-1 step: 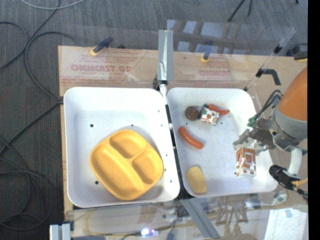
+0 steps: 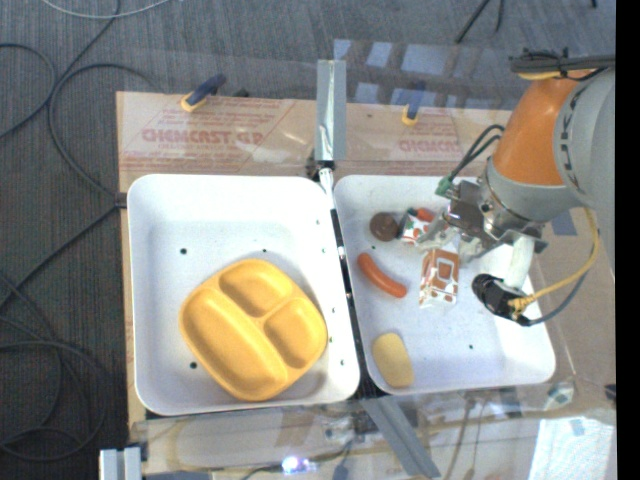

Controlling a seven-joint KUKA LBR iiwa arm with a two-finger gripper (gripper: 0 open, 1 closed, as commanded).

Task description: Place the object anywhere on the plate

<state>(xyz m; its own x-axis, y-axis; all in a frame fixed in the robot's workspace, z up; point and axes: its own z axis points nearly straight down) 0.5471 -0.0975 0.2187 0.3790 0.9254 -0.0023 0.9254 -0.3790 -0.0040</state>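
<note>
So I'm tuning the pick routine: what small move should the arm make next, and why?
Probably lower straight down onto the packet: the gripper hangs just above it in the right bin, while the yellow plate waits in the left bin.

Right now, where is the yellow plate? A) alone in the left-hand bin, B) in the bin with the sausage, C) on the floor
A: the yellow plate lies by itself in the left-hand bin, while the sausage is in the other bin.
</note>
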